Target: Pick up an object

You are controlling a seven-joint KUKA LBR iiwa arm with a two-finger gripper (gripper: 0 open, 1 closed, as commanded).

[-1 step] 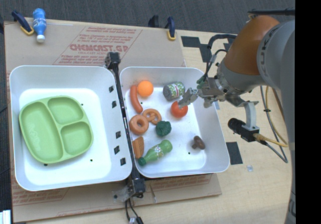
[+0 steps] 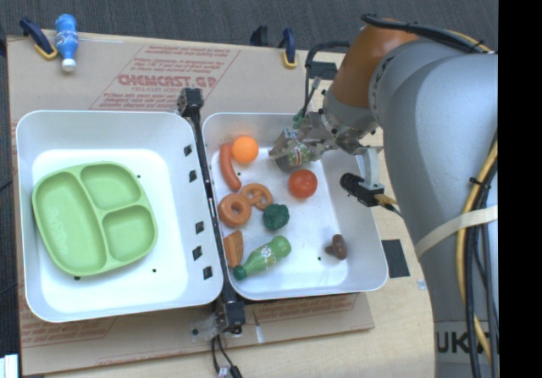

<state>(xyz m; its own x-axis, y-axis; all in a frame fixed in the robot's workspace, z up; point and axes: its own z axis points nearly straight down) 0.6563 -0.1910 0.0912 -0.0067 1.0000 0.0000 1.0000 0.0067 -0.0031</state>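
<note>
While jaws (image 2: 298, 146) unclear, open or shut: red tomato (image 2: 302, 184) just below, round, no long axis.

The bench (image 2: 102, 80) bears two white bins (image 2: 34, 283) and a blue bottle (image 2: 67, 40).

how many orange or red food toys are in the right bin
6: hot dog, orange ball, tomato, pretzel, donut, carrot. The gripper may hide more.

My claw (image 2: 298, 147) sits over a crumpled grey-green packet (image 2: 290, 151). It lies upper middle in the frame. Its grip I cannot judge.
</note>
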